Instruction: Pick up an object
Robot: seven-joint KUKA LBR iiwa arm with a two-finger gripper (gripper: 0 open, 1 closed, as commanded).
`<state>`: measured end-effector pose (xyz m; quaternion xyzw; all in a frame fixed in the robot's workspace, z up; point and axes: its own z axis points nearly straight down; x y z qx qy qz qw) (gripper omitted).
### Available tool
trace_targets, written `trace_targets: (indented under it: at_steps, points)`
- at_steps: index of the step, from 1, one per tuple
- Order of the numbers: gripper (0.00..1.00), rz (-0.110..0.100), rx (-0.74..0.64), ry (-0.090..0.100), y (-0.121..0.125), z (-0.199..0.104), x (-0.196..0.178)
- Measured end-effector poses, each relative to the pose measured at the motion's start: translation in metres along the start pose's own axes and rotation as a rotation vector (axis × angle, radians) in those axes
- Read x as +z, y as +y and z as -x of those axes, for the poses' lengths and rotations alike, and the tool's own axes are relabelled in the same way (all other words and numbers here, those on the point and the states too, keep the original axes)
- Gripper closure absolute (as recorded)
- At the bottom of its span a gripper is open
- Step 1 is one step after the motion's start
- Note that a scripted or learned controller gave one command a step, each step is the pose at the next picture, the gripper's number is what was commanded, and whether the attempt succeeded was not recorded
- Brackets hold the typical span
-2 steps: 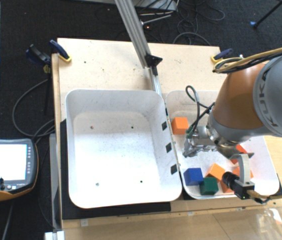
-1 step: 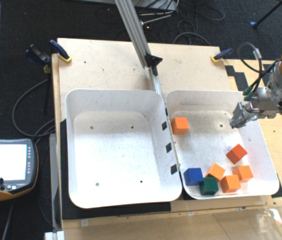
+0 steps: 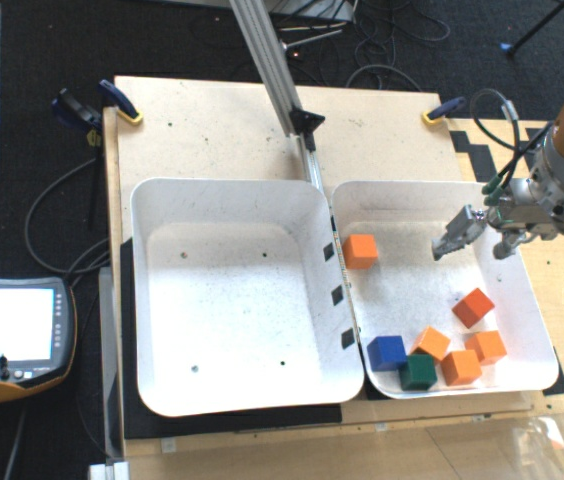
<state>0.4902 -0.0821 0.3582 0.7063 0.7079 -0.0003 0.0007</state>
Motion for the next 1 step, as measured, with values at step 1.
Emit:
trace_targets:
  at_steps: [1]
  points:
    - [0.0, 0.009, -0.007, 0.002, 0.0313, -0.0647, -0.0862]
